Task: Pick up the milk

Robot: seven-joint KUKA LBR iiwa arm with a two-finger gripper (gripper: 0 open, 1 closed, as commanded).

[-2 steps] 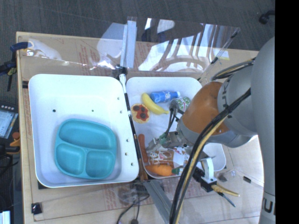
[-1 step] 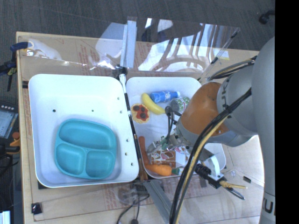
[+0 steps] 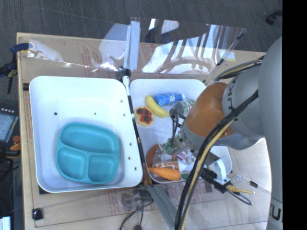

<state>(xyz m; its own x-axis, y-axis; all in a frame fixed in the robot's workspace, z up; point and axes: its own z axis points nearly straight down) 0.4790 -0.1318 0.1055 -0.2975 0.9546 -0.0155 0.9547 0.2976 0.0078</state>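
Down in the right bin [image 3: 204, 84], the gripper [image 3: 176, 146] is lowered among the clutter; whether it is spread or pinching anything I cannot tell.

It sits just above a carrot [image 3: 164, 173], with a banana [image 3: 156, 106], a blue packet [image 3: 168, 98] and a pizza-like toy [image 3: 143, 116] beyond, and a teal tray [image 3: 88, 152] in the left bin [image 3: 43, 91]. I cannot pick out the milk; it may lie under the wrist. Likely the reach-and-grasp step; next calls for a confirmed hold, then a lift. No writing is legible.

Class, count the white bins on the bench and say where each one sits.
2. The left bin holds a teal divided tray. The right bin sits beside it, holding toy food, partly covered by the arm, which may hide more items.
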